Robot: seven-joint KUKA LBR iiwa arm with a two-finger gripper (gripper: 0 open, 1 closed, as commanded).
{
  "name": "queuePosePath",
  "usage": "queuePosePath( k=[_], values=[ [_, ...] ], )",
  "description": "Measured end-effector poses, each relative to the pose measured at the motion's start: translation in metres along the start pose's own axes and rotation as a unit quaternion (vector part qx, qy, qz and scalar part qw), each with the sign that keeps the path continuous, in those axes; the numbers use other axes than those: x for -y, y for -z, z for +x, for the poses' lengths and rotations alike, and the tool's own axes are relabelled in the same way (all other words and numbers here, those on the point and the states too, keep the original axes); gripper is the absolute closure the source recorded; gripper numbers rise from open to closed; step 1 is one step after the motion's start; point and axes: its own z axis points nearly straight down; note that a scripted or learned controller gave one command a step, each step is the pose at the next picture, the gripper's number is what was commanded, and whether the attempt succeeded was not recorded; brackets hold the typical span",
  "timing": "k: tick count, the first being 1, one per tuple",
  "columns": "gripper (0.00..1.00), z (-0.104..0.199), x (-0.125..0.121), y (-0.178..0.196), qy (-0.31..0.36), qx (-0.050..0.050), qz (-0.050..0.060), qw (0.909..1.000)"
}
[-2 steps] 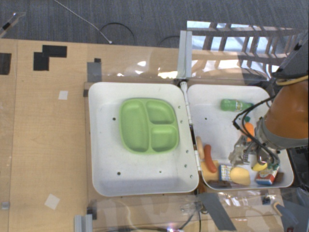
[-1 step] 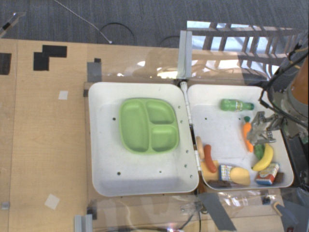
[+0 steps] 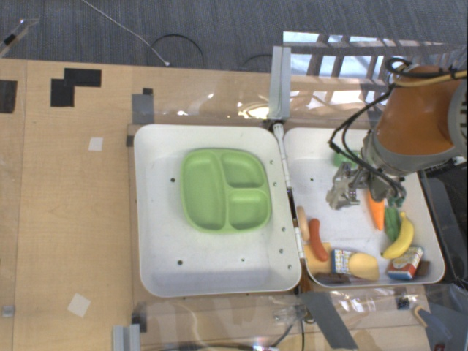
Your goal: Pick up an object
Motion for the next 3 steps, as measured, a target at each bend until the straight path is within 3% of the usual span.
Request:
queuePosePath(
  k=[1, 2, 3],
  values=[
    [1.0, -0.032, 0.047, -0.003, 0.16, 0.004, 0.003, 0.9871],
    [1.0, -0.007, 0.111, -0.065, 0.296, 0.004, 0.004, 0.9552],
    [0.0, -0.007, 0.111, -0.066, 0.296, 0.005, 0.004, 0.9553]
  ],
)
